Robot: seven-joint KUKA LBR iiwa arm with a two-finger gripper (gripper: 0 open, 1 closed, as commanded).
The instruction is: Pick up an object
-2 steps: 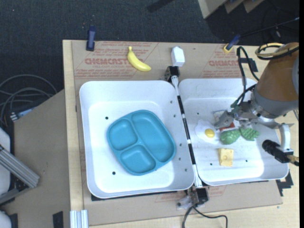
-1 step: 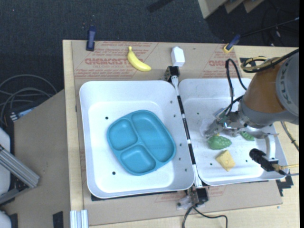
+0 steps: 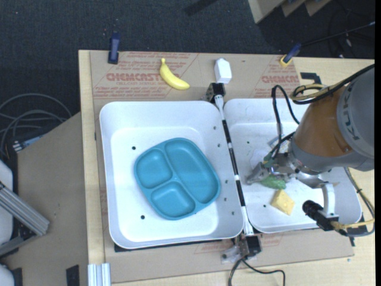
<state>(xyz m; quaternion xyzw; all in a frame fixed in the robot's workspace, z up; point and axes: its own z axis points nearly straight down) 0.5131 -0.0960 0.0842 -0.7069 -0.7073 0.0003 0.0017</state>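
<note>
My gripper [image 3: 263,173] is low in the right bin [image 3: 250,115], near the bin's middle, with the grey and orange arm behind it to the right. A small green object [image 3: 275,183] lies directly under and beside the gripper, partly covered by it. A yellow wedge-shaped piece [image 3: 283,202] rests on the bin floor just in front of the green one, apart from the gripper. I cannot tell whether anything is held.
The left bin [image 3: 119,124] holds a blue divided plate [image 3: 175,177]. On the bench behind the bins lie a yellow banana [image 3: 172,76] and a small white object [image 3: 222,70]. A black divider clip runs between the two bins.
</note>
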